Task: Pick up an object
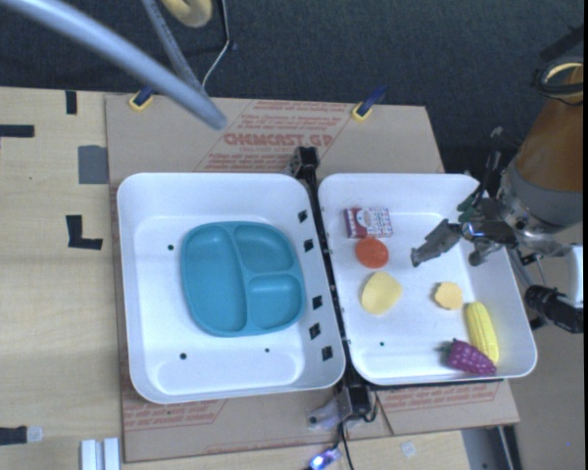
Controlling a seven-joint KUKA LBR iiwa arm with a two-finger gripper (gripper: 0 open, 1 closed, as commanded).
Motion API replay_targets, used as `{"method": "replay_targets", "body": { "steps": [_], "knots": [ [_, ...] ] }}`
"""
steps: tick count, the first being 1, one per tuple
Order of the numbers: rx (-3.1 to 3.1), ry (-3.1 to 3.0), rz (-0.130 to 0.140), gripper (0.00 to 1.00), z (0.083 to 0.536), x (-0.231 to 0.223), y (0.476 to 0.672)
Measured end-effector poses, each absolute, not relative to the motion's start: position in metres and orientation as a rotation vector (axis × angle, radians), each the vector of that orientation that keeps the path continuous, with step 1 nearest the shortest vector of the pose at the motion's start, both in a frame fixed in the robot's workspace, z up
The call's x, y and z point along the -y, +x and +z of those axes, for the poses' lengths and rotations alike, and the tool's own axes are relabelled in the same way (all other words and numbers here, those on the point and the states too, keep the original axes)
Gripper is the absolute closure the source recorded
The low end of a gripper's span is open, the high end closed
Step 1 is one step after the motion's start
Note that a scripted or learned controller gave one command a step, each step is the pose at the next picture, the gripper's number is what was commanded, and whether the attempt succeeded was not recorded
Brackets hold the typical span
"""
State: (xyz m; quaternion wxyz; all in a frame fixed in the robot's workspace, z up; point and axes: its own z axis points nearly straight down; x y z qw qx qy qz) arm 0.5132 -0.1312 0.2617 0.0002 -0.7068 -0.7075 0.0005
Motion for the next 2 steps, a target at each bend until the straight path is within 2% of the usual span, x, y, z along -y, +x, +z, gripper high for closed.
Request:
{"method": "replay_targets", "body": {
  "steps": [2],
  "knots": [
    [2.218, -2.217, 0.006, 0.0, 0.163, 0.124, 0.498]
  ]
}}
